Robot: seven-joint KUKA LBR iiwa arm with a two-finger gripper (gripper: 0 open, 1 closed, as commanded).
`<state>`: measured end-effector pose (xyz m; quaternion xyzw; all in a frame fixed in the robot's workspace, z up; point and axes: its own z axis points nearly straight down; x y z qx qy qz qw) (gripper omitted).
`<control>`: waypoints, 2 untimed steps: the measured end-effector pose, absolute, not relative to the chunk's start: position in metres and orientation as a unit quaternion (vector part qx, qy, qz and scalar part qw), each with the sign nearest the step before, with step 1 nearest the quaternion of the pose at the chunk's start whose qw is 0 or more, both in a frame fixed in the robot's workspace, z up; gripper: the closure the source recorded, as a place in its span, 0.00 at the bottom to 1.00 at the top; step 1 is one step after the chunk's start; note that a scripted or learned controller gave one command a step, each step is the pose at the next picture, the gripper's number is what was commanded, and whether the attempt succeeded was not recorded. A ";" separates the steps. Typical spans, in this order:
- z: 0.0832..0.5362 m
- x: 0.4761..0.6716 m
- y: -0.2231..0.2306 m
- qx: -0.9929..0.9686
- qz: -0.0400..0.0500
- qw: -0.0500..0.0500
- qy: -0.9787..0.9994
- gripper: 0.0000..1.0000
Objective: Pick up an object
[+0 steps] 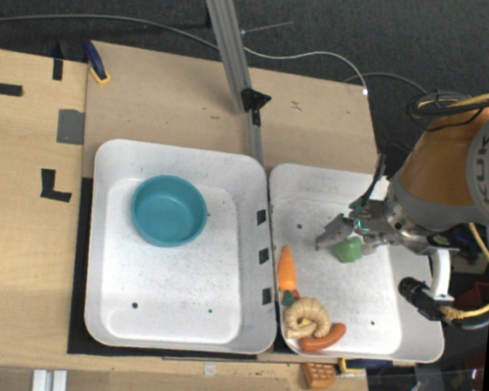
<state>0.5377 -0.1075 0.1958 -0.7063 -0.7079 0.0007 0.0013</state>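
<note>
1. My gripper (342,236) hangs over the right bin (386,338), in its upper middle, with my arm coming in from the right across that bin's far rim.
2. A green object (349,249) sits right at my fingertips. I cannot tell whether my fingers are apart or clamped on it, because they blur into dark shapes from above.
3. The green object is small, rounded and blocky, and well clear of every wall of the right bin, with bare white floor to its left, below it and to the lower right.
4. The crowded edge is the bin's lower left corner. An orange carrot (287,270) lies along the wall beside the divider, a pale coiled pastry (305,316) sits just below it, and a red sausage (326,337) lies against the front rim, touching the pastry.
5. The left bin (100,305) holds one teal bowl (169,211) in its upper half; the rest of its floor is open.
6. Count: two bins, one bowl, one green object, one carrot, one pastry, one sausage.
</note>
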 end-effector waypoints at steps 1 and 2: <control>0.196 0.538 -0.108 -0.706 0.001 0.001 -0.708 0.00; 0.137 0.540 -0.099 -0.706 0.003 0.003 -0.708 0.00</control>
